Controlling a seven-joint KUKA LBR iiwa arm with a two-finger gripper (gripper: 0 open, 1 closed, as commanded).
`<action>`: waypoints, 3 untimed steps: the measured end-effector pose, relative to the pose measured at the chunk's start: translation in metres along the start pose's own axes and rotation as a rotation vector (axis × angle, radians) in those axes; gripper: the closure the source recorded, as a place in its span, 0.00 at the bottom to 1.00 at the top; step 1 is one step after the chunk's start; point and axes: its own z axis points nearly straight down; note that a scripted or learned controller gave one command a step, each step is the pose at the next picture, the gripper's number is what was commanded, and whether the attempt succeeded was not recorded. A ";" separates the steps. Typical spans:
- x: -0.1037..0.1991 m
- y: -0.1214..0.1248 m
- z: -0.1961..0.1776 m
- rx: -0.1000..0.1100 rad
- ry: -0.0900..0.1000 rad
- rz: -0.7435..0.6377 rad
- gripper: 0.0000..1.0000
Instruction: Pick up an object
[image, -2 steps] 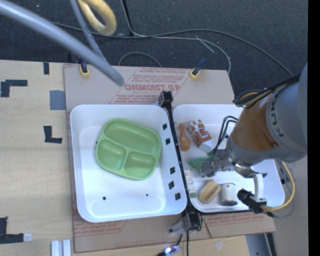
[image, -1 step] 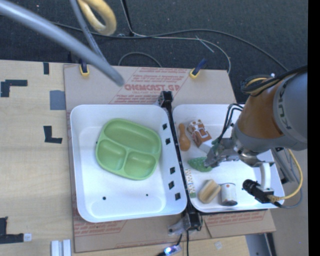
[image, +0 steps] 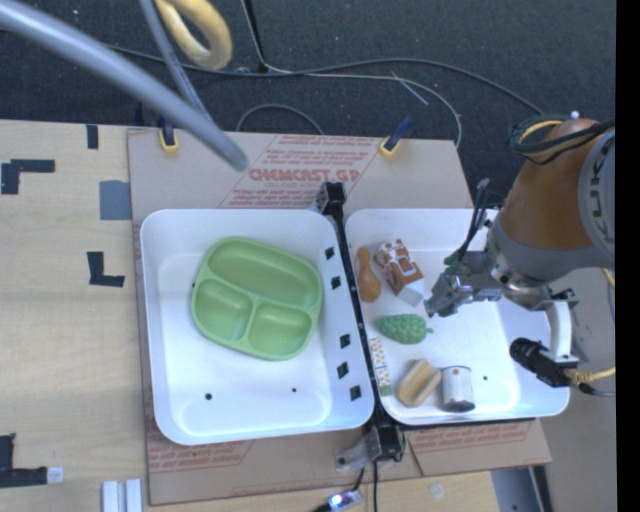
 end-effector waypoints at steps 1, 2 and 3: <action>0.000 0.001 -0.029 0.003 0.001 0.000 1.00; 0.043 -0.003 -0.023 0.007 0.001 -0.002 1.00; 0.097 -0.012 -0.025 0.007 0.002 -0.005 1.00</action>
